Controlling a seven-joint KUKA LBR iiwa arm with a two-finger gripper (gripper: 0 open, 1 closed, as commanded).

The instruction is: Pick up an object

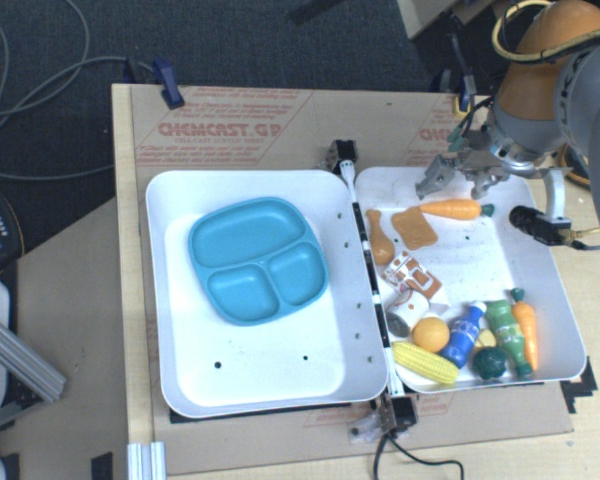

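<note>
The arm's gripper [463,175] hangs over the upper part of the right bin [550,268], in the upper right of the frame, its fingers spread fairly wide and closed on nothing. Just below and right of the fingertips lies a toy carrot [452,209], orange with a green tip pointing right, lying flat and apart from the fingers. Left of it rest a tan slice [414,228] and a tan bottle-like piece [380,236] beside the bin's left wall. Crowding the lower end of the bin are a corn cob [424,362], an orange ball [431,334], a blue bottle [464,334], a green bottle [506,331] and a second carrot [526,328]. The left bin [180,358] carries a blue divided plate [257,259].
</note>
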